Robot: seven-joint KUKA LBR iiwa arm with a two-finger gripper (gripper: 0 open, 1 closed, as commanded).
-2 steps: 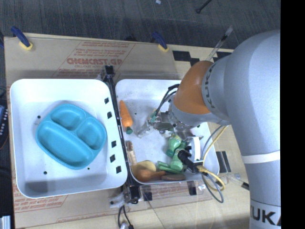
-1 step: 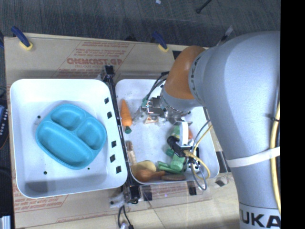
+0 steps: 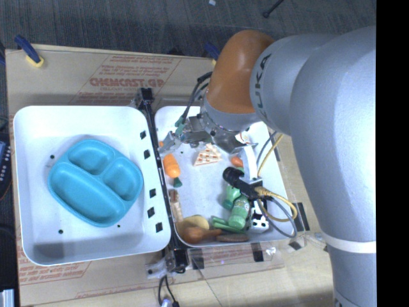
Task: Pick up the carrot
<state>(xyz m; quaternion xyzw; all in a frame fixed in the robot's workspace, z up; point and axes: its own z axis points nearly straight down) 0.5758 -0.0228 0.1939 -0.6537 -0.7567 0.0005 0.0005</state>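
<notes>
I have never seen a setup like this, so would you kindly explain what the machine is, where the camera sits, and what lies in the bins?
The big grey shape is a robot arm with an orange band, reaching in from the right. One fixed camera looks down at a slant on two white bins. The left bin holds a blue divided plate. The arm's wrist hangs over the right bin, which holds small toys: a carrot near the left wall, a waffle-patterned wedge, a green bottle, a die and more at the near end. The gripper is hidden beneath the wrist, and the carrot lies on the bin floor.
</notes>
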